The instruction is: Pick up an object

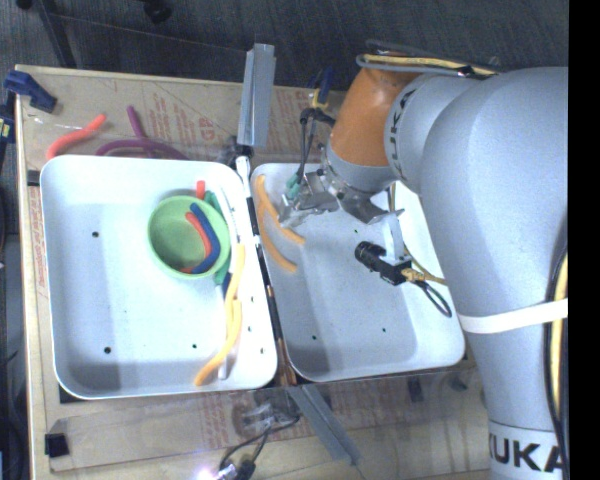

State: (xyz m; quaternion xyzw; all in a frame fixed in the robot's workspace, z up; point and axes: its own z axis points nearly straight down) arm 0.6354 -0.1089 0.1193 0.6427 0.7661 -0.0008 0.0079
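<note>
gripper [298, 200] low at right bin's [380, 353] upper left corner, orange strip [280, 240] just below and beside its tip, finger state unclear, cannot tell if holding

An orange strip [277, 236] is lying curved along the left wall of the right bin [380, 353]. Its upper end is sitting just beside that bin's top-left corner.

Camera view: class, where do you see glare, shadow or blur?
Camera view: glare washes out the left bin rim; soft shadow lies under the arm in the right bin; the gripper looks slightly blurred; a bright spot flares at the bench's near edge.
</note>
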